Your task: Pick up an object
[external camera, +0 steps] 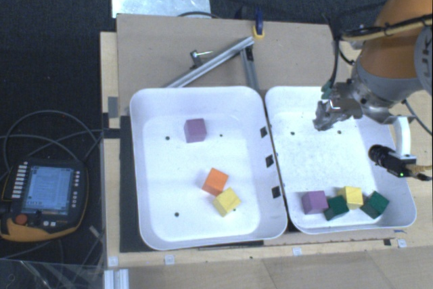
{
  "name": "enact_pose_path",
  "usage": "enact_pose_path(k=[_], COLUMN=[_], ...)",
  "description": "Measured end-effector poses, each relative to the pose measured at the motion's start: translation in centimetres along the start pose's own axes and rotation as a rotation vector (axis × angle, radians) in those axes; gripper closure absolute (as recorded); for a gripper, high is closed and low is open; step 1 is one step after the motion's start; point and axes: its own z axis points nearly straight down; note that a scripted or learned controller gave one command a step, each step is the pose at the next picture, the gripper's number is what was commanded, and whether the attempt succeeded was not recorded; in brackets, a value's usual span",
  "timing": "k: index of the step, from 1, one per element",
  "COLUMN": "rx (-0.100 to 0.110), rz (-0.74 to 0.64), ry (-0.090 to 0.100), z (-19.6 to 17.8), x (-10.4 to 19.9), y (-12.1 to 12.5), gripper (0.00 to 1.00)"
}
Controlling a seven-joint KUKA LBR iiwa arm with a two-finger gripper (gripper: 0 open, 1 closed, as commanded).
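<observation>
White plastic, both bins: the left bin (145,145) holds a purple cube (195,130) near its far side, and an orange cube (215,181) touching a yellow cube (227,201) closer to me. In the right bin (298,105) I see four blocks in a row along the near wall: a purple block (314,201), a dark green block (335,207), a yellow block (353,196) and another green block (375,203). The gripper (327,117) hangs over the far part of the right bin, well apart from these blocks. I see nothing between its fingers, but I cannot tell how wide they stand. The bins sit on a brown surface (155,44).
</observation>
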Motion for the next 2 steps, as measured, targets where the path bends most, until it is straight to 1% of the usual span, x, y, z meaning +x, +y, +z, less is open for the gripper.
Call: enact_pose_path(k=[1, 2], rx=[-0.001, 0.001], rz=[-0.001, 0.000], ry=[0.000, 0.000], z=[-0.4, 1.0], x=[5.2, 9.7], y=[0.5, 1.3], gripper=[1.00, 1.00])
